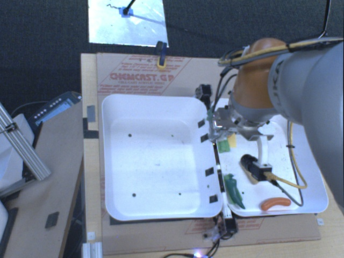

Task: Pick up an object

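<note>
The gripper hangs just right of centre in the frame, over the seam where the two white bins meet, at the upper left corner of the right bin. The view does not let me tell whether it is spread apart or closed together, and nothing can be seen clamped in it. The grey arm with its orange band runs from it to the right edge of the frame.

Just below and slightly right of the gripper lies a small yellow block, close under the tool; whether the two touch cannot be told. Further down, along the right bin's left wall, lies a green pepper-like piece, well apart from the gripper. An orange sausage-shaped piece lies near the bin's lower rim, to the right of the green one and farthest from the tool.

The left bin fills the middle of the frame. Both bins sit on a brown cardboard sheet with red lettering.
</note>
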`<state>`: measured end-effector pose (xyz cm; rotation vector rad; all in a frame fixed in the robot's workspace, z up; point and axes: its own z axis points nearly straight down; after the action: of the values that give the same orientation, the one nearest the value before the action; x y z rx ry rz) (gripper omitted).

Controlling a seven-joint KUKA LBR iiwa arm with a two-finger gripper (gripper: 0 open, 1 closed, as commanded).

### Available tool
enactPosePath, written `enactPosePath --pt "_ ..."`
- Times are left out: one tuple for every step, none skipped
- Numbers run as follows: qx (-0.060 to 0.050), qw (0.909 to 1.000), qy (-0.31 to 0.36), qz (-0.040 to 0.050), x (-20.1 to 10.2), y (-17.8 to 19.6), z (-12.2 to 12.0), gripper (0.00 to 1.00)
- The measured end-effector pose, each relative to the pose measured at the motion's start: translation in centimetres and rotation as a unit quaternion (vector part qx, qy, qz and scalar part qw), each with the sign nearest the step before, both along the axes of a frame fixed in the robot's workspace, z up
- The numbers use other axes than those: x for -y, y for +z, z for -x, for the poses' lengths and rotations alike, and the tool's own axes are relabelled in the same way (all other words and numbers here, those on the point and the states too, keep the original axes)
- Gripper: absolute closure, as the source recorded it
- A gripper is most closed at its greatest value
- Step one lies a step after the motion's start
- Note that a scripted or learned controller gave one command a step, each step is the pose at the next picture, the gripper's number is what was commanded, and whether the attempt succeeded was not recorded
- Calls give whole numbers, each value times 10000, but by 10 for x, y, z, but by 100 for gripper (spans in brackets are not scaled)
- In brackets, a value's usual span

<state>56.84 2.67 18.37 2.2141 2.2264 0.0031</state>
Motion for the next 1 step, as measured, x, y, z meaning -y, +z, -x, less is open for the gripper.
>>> enactPosePath --pt "-17 10000 8 -2 -42 0 15 100"
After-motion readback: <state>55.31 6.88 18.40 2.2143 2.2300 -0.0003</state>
